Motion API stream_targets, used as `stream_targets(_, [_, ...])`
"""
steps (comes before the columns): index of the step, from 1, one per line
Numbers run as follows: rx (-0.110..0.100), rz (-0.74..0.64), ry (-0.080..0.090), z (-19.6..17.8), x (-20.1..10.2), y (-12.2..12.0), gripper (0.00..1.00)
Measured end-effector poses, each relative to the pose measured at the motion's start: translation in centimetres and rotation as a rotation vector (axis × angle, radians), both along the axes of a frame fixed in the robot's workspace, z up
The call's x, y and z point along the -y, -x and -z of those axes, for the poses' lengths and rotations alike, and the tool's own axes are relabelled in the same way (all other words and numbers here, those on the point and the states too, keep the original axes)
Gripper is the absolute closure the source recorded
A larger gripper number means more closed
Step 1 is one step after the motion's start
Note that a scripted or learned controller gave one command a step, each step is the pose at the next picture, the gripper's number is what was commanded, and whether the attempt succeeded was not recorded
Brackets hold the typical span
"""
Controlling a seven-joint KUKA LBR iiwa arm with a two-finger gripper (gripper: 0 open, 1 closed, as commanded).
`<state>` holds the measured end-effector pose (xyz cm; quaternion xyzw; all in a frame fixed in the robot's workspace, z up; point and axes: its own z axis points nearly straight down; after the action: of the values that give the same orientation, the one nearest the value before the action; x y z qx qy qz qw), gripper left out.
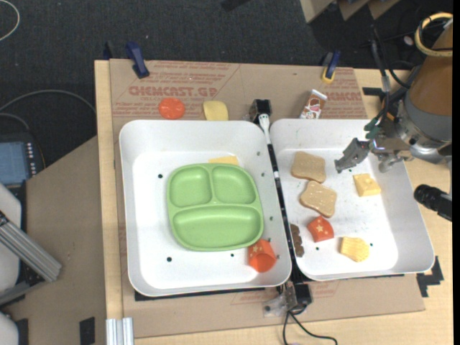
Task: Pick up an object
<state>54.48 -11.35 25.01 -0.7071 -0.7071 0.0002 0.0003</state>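
Hovering over the right bin (402, 261), near its far right corner, pincer (368, 154) spread apart and gripping nothing, needing a straight descent centred over the cheese cube (367, 185) just below, staying well off the bread slice (308, 167).

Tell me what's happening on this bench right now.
A robot arm reaches in from the right, its gripper hovering over the right bin, near a slice of bread and a yellow cheese cube. It holds nothing visible. The left bin carries a green divided plate and an orange cup.
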Motion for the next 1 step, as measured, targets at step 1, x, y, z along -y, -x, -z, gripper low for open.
stream_targets(1, [0.000,0.003,-0.002,17.06,0.82,0.18,0.00])
